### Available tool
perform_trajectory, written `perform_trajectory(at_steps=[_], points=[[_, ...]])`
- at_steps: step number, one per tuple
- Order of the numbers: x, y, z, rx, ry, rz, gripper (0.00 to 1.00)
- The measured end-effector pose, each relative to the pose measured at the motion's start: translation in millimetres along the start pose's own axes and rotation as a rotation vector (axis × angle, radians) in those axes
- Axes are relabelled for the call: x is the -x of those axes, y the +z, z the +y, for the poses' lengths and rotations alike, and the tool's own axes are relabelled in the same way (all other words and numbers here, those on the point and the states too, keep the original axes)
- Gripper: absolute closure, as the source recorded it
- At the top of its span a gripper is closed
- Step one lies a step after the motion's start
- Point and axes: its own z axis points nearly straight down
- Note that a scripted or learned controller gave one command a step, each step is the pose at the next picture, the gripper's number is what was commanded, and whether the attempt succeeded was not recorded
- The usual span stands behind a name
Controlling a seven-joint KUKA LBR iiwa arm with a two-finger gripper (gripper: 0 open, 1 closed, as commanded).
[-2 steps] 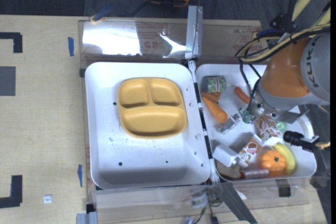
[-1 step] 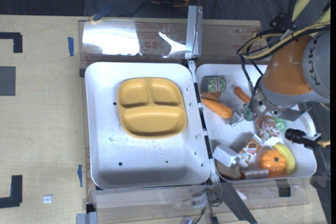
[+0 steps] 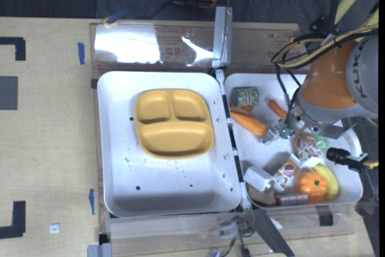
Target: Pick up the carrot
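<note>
Toy fruit (image 3: 317, 183) crowds the right bin's (image 3: 356, 189) near corner, while the carrot (image 3: 249, 123) lies free by the divider, claw (image 3: 281, 129) poised just beside its tip, grip state unreadable.

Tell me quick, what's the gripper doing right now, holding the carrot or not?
Gripper: low in the right bin, just right of the carrot; nothing seen between its fingers, and open or closed cannot be told.
</note>
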Motion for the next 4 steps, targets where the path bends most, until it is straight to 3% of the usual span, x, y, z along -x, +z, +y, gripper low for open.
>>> perform_trajectory(at_steps=[1, 2, 3, 4], points=[[29.6, 9.6, 62.9, -0.006, -0.223, -0.001, 0.0], [30.4, 1.1, 64.2, -0.003, -0.222, -0.002, 1.0], [-36.6, -87.3, 49.6, -0.008, -0.096, 0.003, 1.0], [-36.6, -87.4, 49.6, -0.008, -0.096, 0.003, 0.0]])
